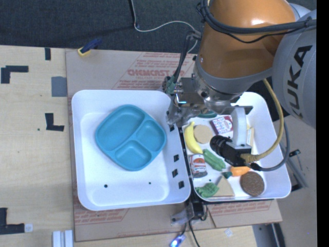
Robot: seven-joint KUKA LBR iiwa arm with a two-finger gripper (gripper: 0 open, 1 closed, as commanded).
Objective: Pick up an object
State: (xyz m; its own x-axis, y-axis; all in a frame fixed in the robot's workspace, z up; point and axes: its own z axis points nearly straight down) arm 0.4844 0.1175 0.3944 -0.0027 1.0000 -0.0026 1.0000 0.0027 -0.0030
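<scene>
Two white bins sit side by side on a cardboard sheet (103, 71) on the worktop (31, 153). All the small pickable stuff is in the view-R bin (277, 181).

Nearest in it: a green leaf (208, 190), touching a bread slice (224, 188), w/ a brown disc (252, 183) by the near R corner. Just behind those are a carrot (239, 171) and a small can (198, 164) w/ a red-and-white label, print too small to read. A green pod (214, 159) lies beside the can.

Further back a banana (192, 138) runs along the bin's L wall, next to a tan round (203, 134). A red-and-white packet (222, 123) is beyond that, wording illegible.

View-L bin (92, 189) holds a blue plate (131, 137) w/ 3 compartments, flat, approx centred.

The tool (176, 109) hangs over the wall shared by the bins, at its far end, just beyond the banana tip. Open or closed: can't tell, and I can't see anything gripped.

Red print on the cardboard (149, 72) is upside down, not legible for sure. Arm casing (303, 81) reads "KUKA", partly cut off. A blue-yellow clip (90, 46) sits at the sheet's far L corner.
</scene>
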